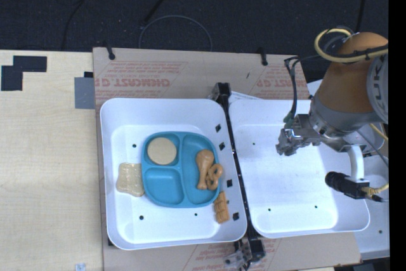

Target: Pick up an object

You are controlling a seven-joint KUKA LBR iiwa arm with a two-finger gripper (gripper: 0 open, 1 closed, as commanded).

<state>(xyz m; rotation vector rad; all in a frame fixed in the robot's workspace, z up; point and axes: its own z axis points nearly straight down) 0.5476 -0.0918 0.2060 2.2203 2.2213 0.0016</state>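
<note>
Tool (287,141) sits over the right bin (304,225), near that bin's upper left area, with nothing visible beneath or between it; whether it is released or clenched cannot be told from this angle.

All candidate objects lie in the left bin (120,117): a blue divided tray (170,190) carrying a round tan disc (161,150) in its upper left compartment and a knobbly tan piece (208,169) in the right compartment; a pale flat slab (130,179) touching the tray's left edge; a small orange-brown piece (221,207) just beside the tray's lower right corner, close to the bin wall.

Assessment: the approach is not yet begun. The step would be best done by crossing the black divider (229,155) and descending on a free-standing item. The pale slab looks the cleaner target; the small piece sits tight to the wall, risking finger contact.

Markings: the cardboard (158,73) under the bins bears red printed lettering, upside down and not legible with confidence
</note>
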